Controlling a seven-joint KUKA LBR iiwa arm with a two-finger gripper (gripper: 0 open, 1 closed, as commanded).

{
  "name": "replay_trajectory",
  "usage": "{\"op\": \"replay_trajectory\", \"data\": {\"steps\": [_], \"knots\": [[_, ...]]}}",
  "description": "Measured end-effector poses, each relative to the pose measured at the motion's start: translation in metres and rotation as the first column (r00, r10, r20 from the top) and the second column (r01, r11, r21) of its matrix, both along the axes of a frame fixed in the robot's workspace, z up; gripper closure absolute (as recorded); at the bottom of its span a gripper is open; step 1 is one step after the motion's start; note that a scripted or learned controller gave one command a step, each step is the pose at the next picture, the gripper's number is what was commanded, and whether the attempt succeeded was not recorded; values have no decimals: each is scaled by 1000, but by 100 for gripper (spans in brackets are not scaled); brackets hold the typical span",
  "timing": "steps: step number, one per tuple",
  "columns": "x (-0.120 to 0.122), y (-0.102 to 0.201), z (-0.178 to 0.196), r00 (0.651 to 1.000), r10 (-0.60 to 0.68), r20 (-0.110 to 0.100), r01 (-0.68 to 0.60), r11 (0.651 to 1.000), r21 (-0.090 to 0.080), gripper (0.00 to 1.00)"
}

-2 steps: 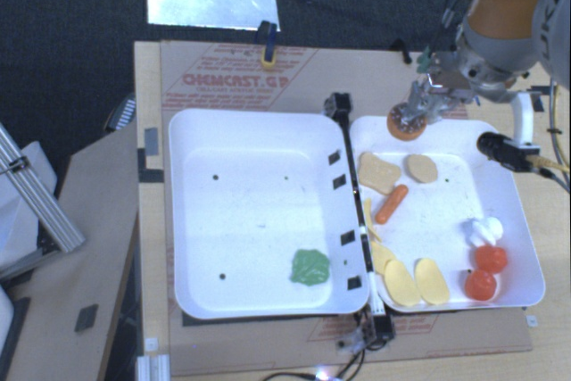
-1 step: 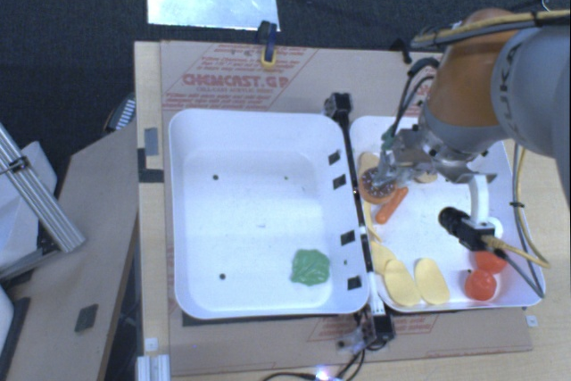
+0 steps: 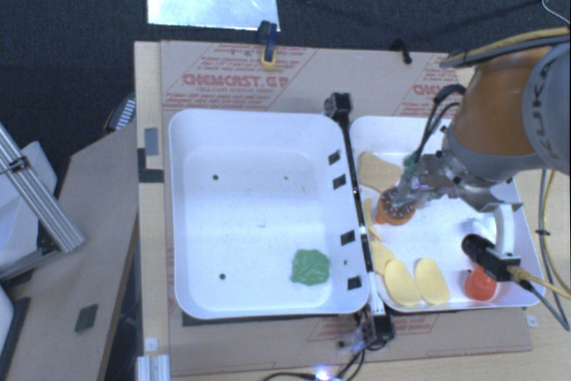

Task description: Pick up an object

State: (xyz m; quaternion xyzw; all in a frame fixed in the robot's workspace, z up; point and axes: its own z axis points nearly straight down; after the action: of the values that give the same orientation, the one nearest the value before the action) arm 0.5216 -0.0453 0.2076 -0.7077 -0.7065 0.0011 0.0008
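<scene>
Worktop [image 3: 223, 71]: a brown board printed in red, "CHEMCAST GP" being legible.
Arm [image 3: 508, 116]: part of a "KUKA" mark is read on its grey shell.
Right white bin [image 3: 393, 131]: the target is held here.
Small brown round object [image 3: 394, 210]: judged light and stiff; best taken across its rim.
Claw [image 3: 406, 192]: placed right over the object; width cannot be told.

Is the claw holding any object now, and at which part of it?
It cannot be told: the claw is low over a brown round object in the right bin.
</scene>
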Motion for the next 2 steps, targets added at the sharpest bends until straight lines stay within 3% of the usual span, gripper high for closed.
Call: {"op": "replay_trajectory", "data": {"steps": [1, 2], "knots": [[66, 14, 42, 1000, 9, 13, -9, 1000, 0, 100], [112, 95, -1, 1000, 14, 5, -14, 1000, 3, 100]]}}
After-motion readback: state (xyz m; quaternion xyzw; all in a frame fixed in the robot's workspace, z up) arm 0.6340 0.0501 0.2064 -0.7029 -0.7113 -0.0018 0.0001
